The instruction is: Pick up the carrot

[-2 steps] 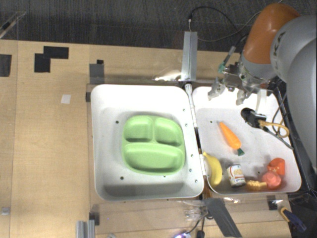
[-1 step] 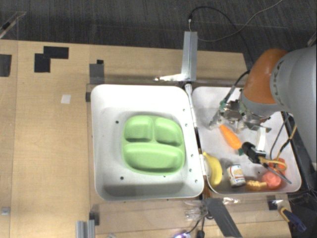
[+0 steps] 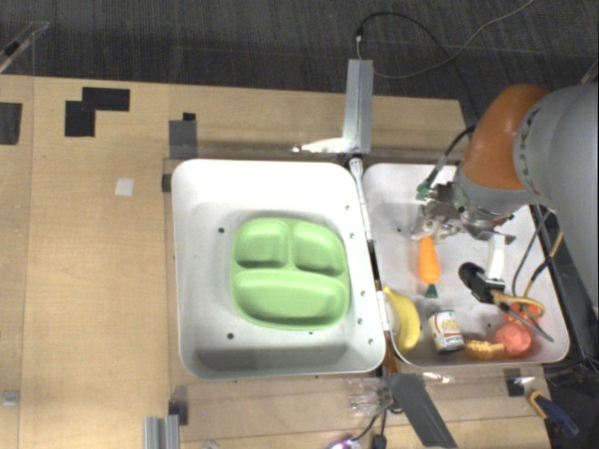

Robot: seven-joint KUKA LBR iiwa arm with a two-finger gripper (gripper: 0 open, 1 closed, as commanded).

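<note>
Orange with a green stub at its near end, one carrot (image 3: 428, 262) lies in the right bin (image 3: 393, 187), lengthwise toward you, in the bin's middle. You have a single carrot to deal with.

One claw (image 3: 434, 224) hangs directly over the carrot's far end, so close that the two seem to meet. You cannot tell from this angle how far open the claw is, nor whether it has any grip on the carrot.

Nearer the front of the same bin you will see one banana (image 3: 405, 319) against the left wall, one small can (image 3: 447, 331) just beside it, one small yellow-orange piece (image 3: 483, 348), and one reddish fruit (image 3: 514, 338) toward the front right corner. All four sit apart from the carrot, and nothing lies on top of it.

Of the two white bins on the desk (image 3: 94, 279), the left bin (image 3: 206, 215) holds one green divided tray (image 3: 285, 271) with three compartments.
</note>
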